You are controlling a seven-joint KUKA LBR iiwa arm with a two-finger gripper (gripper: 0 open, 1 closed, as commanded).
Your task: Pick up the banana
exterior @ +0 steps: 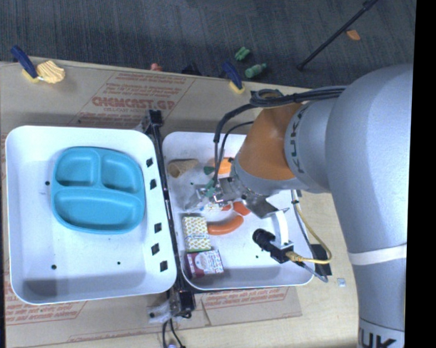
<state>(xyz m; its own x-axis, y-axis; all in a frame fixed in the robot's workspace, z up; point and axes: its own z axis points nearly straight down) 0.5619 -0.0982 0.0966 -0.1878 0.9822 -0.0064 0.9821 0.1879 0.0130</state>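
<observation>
The grey arm with its orange band reaches in from the right and hangs over the upper middle of the right shallow white bin. Its pincer sits low in that bin, amid a cluster of small objects; whether it is spread or pressed together cannot be told, as the wrist hides it. No banana can be made out for certain; a pale tan object lies near the bin's upper left corner, too small to identify. Just below the pincer lies an orange sausage-shaped toy, and to its left a small checked yellow packet. Nearer the bin's front edge rests a dark red packet. A black cable fitting hangs from the arm over the bin's right part.

The left shallow white bin holds a light blue divided plastic plate, lying flat toward its upper half. Both bins sit side by side on a brown cardboard-covered table.
</observation>
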